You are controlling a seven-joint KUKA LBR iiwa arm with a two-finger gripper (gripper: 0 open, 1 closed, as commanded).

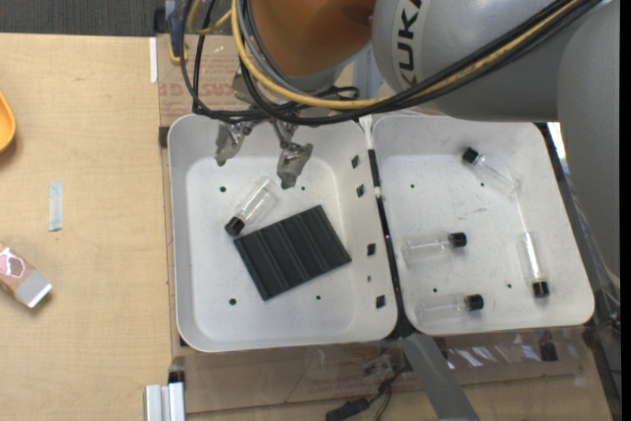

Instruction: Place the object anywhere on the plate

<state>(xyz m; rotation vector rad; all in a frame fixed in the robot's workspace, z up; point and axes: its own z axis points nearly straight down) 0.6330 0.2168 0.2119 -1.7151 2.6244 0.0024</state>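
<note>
A black ribbed plate (293,251) lies tilted on the floor of the left bin (197,311). A clear vial with a black cap (251,207) lies just off the plate's upper left corner, touching or nearly touching its edge. My gripper (260,156) hangs above the bin's back part, open, its two grey fingers (293,164) spread apart with nothing between them. The vial lies just below and between the fingertips.
The right bin (567,306) holds several more clear vials with black caps, such as one (488,169) at the back and one (437,245) in the middle. On the wooden bench to the left lie a small grey strip (55,207) and a pink-and-grey block (22,277).
</note>
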